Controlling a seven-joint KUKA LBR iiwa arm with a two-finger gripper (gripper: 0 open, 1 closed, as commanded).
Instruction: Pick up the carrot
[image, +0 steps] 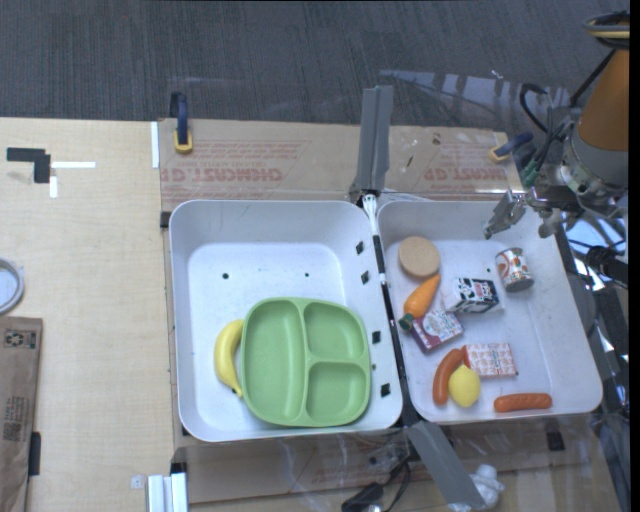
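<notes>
Bench, right bin (560, 400): carrot (423, 296) lies lower left of the end effector (524, 213), long axis running lower left to upper right; end effector open, empty.

- We saw a light wood bench top (90, 260) filling the left side.
- We noted dark grey carpet-like floor (280, 50) across the top.
- A brown cardboard sheet (270, 165) with red print lay under the two bins, at their far edge.
- A black L-shaped mark (30, 160) with white tape (72, 166) just beside it sat on the bench, far left.
- We saw a tape roll (6, 288) at the left edge, a brown paper bag (18, 400) below it.
- A yellow-tipped clamp (181, 125) gripped the cardboard's far edge.
- Light was even, with no hard shadows.
</notes>
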